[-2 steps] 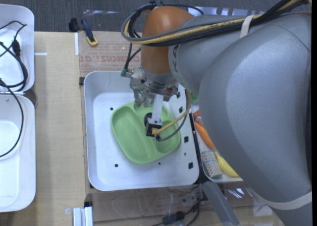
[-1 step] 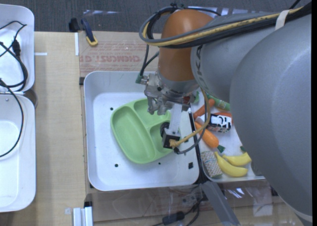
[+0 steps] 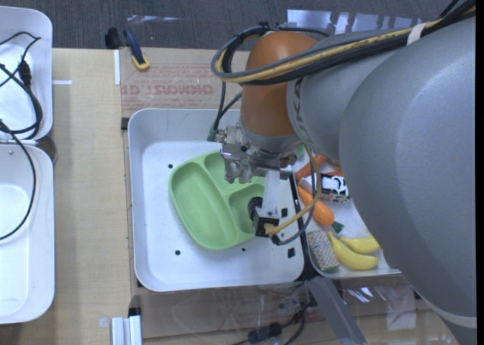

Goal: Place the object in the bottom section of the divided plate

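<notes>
Presumably for a drop, the pincer (image 3: 239,169) hovers over the green divided plate (image 3: 197,207). Whether it grips anything, I cannot tell.

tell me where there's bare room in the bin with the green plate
Bare floor lies between the green plate and the bin's left wall, and along the near wall below it. Crowded under the arm at the plate's right, by the carrot.

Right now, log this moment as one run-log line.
gripper: over green divided plate | plate: flat in white bin | grasp: cannot tell | banana, carrot: view's right of that bin
</notes>
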### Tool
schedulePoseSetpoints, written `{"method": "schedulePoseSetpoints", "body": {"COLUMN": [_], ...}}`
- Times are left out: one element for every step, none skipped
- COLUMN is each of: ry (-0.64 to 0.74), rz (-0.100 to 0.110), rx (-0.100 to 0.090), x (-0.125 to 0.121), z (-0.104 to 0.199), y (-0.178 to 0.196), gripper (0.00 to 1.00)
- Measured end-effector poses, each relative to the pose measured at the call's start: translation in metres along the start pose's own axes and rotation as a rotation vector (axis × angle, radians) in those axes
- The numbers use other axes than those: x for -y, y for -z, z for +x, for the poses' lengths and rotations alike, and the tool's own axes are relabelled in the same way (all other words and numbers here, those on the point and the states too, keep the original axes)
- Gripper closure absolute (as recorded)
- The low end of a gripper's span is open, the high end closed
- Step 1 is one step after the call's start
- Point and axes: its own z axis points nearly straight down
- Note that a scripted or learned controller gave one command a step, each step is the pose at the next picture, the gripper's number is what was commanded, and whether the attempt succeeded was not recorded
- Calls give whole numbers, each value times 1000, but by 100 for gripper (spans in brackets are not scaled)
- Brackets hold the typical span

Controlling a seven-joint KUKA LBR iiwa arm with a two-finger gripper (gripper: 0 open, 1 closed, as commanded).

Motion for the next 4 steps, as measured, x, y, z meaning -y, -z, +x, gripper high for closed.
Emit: {"method": "schedulePoseSetpoints", "body": {"ry": [-21,-16,-145,-142], "rz": [-4,-6,1,4], "rx": [-3,-11,2,6], "x": [39,39,-19,-19], "z": [46,51,53,52], "y": [-76,-73,-19,-11], "gripper": [100,0,0,100]}}
